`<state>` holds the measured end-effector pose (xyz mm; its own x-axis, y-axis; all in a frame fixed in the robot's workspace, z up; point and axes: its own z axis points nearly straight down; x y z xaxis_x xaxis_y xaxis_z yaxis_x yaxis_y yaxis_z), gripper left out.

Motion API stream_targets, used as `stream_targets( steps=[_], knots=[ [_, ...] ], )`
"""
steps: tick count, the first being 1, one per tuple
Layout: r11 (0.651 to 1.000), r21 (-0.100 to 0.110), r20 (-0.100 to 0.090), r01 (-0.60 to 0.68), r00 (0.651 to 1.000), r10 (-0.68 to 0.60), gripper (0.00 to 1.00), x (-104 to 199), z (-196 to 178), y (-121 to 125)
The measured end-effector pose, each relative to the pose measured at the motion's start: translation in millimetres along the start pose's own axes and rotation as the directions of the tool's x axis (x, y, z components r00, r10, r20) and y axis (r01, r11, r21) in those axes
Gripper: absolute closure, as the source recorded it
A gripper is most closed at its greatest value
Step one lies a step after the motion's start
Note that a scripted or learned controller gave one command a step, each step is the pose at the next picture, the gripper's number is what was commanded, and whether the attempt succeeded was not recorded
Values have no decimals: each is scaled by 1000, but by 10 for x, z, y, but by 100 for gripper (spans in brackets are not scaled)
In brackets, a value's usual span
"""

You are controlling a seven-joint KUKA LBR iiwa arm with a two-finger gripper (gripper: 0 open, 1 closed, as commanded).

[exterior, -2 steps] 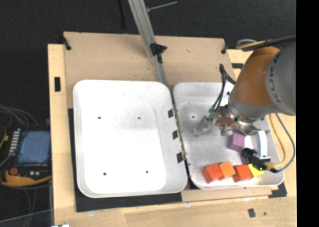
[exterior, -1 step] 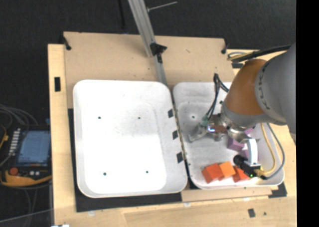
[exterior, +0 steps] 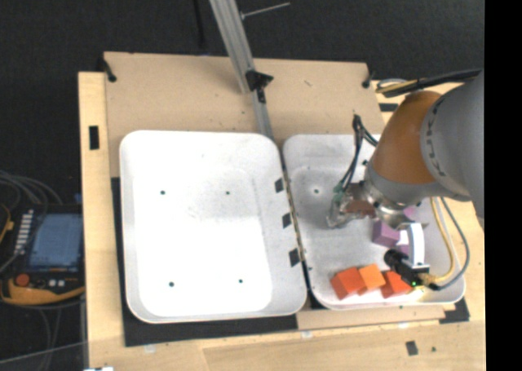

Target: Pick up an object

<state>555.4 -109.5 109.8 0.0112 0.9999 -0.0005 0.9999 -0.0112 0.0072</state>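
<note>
My gripper [exterior: 342, 210] hangs low over the middle of the right bin [exterior: 314, 157], with the grey arm and its orange band [exterior: 404, 145] reaching in from the right. A purple block [exterior: 385, 236] lies just right of the gripper, partly hidden under the wrist. Three orange blocks [exterior: 351, 282] sit in a row along the bin's near edge, below the gripper. A small white piece [exterior: 417, 244] lies beside the purple block. Something small and brownish shows at the gripper's tip; I cannot make out what it is.
The left bin [exterior: 200, 223] shows a bare white floor with a few dark specks. A metal pole [exterior: 232, 27] slants down from the top to the gap between the bins. Cables loop around the wrist at the right bin's right side.
</note>
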Motion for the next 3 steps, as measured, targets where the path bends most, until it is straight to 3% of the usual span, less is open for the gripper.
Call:
stream_targets(
  steps=[3],
  knots=[
    [1000,-1,0,16,1000,-16,100,-37,-1599,-71]
  ],
)
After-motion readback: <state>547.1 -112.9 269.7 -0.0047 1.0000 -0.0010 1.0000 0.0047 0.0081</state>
